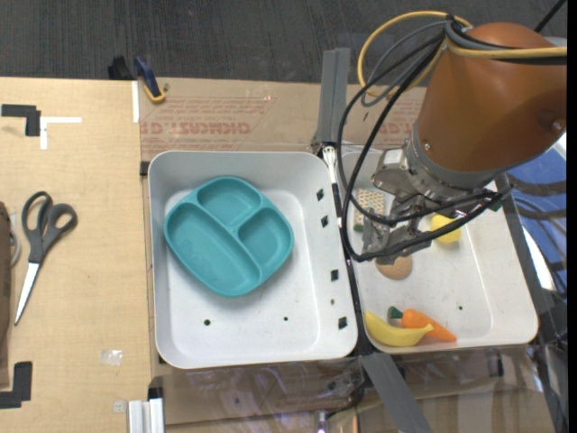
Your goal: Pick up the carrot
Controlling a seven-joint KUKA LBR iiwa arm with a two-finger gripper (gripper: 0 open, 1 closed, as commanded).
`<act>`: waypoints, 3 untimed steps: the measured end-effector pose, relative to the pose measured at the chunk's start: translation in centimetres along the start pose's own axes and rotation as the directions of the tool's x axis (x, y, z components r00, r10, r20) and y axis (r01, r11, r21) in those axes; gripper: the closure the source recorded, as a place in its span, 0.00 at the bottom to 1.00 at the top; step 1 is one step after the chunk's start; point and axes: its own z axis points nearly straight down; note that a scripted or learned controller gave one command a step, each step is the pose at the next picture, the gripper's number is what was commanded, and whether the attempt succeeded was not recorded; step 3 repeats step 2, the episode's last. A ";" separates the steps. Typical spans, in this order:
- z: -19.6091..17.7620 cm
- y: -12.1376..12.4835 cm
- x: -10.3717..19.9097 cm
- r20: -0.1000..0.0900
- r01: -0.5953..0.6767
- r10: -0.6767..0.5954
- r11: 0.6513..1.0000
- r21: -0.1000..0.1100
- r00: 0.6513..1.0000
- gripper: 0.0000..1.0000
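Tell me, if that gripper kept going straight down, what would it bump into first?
Probably the brown egg-like object just below the gripper, though depth is hard to judge. The carrot lies off that line, nearer the bin's front.

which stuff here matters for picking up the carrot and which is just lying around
For the job:
- carrot, near the front edge of the right bin
- gripper, hanging over that bin, farther back than the carrot

Lying about:
- banana, touching the carrot
- brown egg-shaped thing
- yellow item
- teal divided plate in the left bin
- scissors on the bench
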 end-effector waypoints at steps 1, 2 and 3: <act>4.2 2.1 0.9 -0.001 0.082 -0.082 0.997 -0.002 0.997 1.00; 10.5 2.1 1.3 -0.001 0.454 -0.454 0.891 -0.006 0.891 1.00; 10.5 2.1 1.3 -0.001 0.454 -0.454 0.891 -0.006 0.891 1.00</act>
